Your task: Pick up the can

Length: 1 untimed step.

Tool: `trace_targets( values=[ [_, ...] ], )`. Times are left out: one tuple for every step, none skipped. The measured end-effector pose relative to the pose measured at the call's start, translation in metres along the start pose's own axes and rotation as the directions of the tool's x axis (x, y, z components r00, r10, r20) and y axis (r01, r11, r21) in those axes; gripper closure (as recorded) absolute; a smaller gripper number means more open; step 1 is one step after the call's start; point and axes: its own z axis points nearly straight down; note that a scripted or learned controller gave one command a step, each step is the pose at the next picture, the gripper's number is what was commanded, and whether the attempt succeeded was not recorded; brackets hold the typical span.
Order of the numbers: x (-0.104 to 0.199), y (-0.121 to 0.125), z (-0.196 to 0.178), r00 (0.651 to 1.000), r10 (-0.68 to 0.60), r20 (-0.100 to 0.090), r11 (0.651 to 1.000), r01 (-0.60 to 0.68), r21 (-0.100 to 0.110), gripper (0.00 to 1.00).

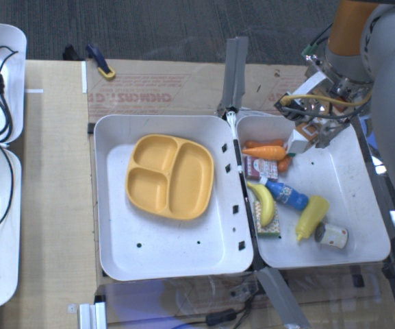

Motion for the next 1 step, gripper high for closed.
trace_targets(
  values=[
    [0.0203,-0.0671,0.0096,0.992,0.092,-0.085,0.995,-0.094,-0.022,1.0]
  ],
)
